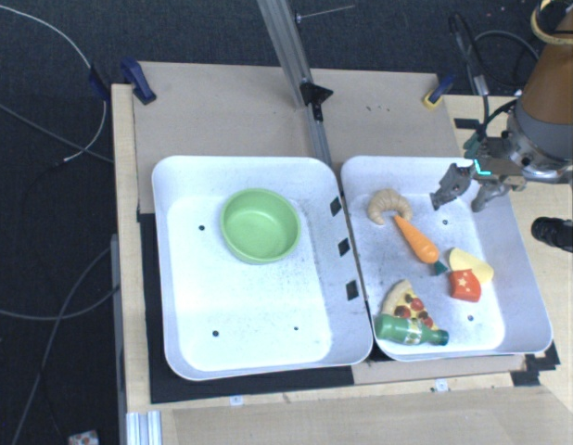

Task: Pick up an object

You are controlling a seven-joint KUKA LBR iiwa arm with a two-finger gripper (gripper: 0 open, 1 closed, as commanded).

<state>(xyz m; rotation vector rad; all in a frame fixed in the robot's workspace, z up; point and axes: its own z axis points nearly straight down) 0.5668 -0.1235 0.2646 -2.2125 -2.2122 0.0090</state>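
My tool over the right bin, fingers spread, grasping nothing.

Below and to its left lie a croissant, a carrot, a cheese wedge touching a red block, a pizza slice and a green bottle. The left bin on the worktop holds a green bowl.

arm: cut off by right edge | green bottle: partly hides pizza slice
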